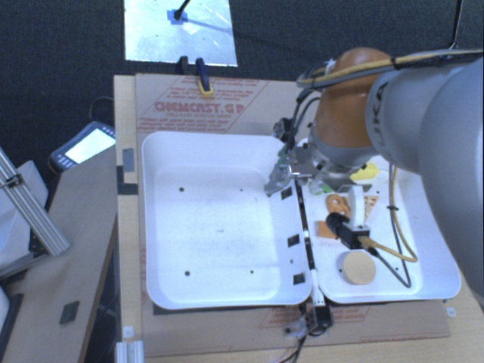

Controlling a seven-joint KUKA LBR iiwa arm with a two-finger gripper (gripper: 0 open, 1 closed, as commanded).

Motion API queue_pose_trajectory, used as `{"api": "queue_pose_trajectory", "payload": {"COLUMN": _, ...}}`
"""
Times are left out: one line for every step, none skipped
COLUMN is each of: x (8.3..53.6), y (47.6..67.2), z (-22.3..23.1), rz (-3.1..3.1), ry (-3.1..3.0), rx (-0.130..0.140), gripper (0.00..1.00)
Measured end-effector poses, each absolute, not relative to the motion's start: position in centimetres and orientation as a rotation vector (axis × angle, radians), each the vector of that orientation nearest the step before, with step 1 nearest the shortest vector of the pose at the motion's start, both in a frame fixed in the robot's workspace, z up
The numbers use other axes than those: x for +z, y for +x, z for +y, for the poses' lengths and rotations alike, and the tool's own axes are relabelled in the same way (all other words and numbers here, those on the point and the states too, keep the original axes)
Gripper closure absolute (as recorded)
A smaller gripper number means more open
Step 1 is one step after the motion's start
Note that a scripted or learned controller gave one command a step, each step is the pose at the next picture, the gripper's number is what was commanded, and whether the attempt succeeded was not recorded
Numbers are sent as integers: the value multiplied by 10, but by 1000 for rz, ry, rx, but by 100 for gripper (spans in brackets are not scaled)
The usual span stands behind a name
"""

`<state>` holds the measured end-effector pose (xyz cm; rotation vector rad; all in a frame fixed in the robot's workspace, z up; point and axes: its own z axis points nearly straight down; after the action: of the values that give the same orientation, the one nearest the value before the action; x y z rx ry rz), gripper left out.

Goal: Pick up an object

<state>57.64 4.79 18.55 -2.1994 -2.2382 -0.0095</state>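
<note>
Objects [354,225] lay in the right bin [431,278], just near-right of the gripper [278,178] at the divider; gripper's grasp state could not be determined.

Two white bins [219,225], the left one dotted with a few dark specks. The grey arm [439,119] wears its orange band [352,100]. In the right bin: a tan disc [358,268], a yellow piece [366,173], an orange bit [337,202]. Brown cardboard [204,100] carries red lettering, beside a shiny silver sheet [180,21].
</note>
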Motion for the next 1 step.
{"api": "queue_pose_trajectory", "payload": {"x": 195, "y": 578, "z": 38, "rz": -2227, "ry": -2218, "rx": -4, "gripper": 100}}
